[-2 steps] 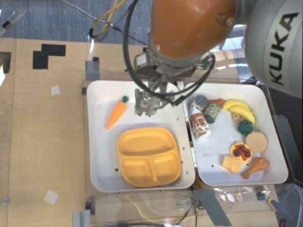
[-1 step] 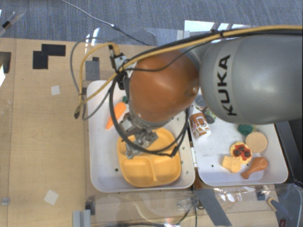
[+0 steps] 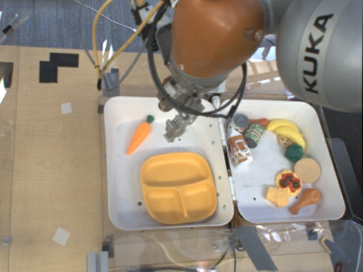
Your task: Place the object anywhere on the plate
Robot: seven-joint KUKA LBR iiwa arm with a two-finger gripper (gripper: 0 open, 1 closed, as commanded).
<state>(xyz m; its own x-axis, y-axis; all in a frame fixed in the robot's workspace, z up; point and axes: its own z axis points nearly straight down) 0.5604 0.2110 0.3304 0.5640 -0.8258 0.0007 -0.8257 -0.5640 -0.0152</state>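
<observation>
The gripper hung over the far part of the left bin, below the orange band of the arm. Its fingers pointed down toward the bin floor. Whether they were open or closed could not be determined, and nothing was visible between them.

The carrot lay on the bin floor just left of the gripper, apart from it. Its long axis ran diagonally: the green top pointed up and toward the gripper, and the tapered tip pointed down and away to the left.

The plate, yellow and divided into compartments, sat directly below the gripper in the near half of the same bin. The carrot was not touching the plate; it lay above the plate's left corner.

To the right of the gripper, the right bin held a carton, a can, a banana, a biscuit, a cracker and a drumstick.
</observation>
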